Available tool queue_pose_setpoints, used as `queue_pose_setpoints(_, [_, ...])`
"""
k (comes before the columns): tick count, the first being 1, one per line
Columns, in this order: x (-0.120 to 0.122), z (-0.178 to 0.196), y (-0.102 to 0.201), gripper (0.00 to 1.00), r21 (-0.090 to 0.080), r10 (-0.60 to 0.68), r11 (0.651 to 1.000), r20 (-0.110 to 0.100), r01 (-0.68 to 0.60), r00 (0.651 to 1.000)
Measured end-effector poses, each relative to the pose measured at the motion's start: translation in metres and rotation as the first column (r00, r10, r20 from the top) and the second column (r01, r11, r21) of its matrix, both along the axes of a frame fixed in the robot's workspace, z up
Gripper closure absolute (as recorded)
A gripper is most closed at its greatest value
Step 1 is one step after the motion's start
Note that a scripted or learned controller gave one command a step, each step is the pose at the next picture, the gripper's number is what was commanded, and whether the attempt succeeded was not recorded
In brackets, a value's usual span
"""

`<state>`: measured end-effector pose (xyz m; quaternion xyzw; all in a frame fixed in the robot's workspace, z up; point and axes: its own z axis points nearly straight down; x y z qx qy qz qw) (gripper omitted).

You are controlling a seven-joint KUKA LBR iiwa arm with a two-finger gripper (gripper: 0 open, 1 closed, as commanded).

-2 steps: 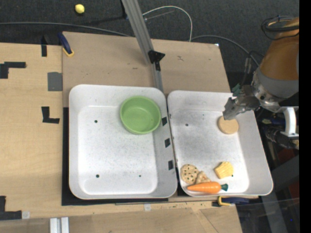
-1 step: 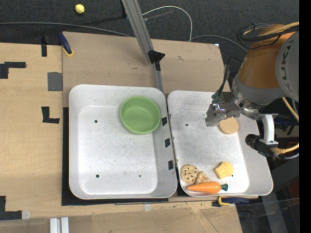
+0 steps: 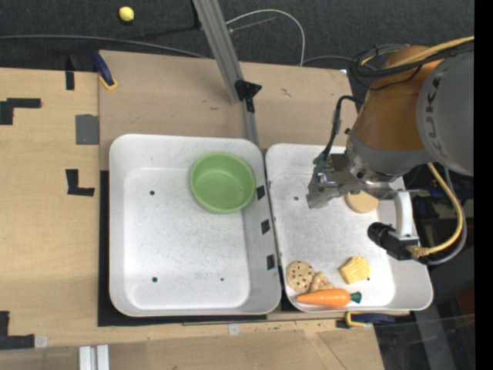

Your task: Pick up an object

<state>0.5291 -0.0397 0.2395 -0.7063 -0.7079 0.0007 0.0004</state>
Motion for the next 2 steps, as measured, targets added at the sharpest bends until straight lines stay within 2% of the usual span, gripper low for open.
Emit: queue_pose_setpoints(2, [-0.022,-0.022,0.097,1.00,0.002,0.004,1.000,-0.003,-0.004,1.000])
